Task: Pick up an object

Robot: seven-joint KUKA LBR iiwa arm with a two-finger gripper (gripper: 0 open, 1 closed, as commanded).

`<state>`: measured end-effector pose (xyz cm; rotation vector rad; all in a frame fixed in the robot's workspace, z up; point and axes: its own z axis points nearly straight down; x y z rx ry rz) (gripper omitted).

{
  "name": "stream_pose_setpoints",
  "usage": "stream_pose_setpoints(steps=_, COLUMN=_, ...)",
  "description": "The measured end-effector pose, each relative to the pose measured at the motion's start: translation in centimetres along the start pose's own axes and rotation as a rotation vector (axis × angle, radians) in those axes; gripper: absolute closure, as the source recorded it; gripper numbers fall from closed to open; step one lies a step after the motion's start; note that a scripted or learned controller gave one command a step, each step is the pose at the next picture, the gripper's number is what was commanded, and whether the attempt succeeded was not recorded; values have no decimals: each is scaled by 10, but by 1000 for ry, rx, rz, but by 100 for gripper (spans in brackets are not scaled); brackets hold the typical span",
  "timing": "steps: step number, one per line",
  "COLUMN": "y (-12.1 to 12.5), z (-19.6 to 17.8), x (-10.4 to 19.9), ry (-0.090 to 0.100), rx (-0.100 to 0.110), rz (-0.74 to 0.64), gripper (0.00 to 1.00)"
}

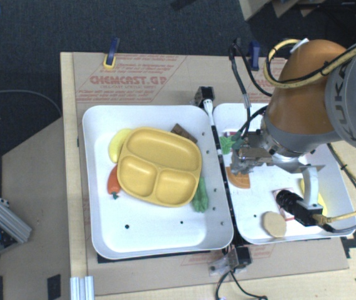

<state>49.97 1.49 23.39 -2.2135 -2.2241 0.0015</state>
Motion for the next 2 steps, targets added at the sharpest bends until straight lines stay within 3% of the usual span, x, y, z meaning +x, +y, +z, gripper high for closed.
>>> stream_pose_setpoints(steps=1, y=-2, z=19, x=-7, ry=-2, rx=1, rz=6, gripper=100)
stream_pose_setpoints(steps=2, y=-2, z=0, x=3, ry=-2, rx=-7, rz=3, gripper=100)
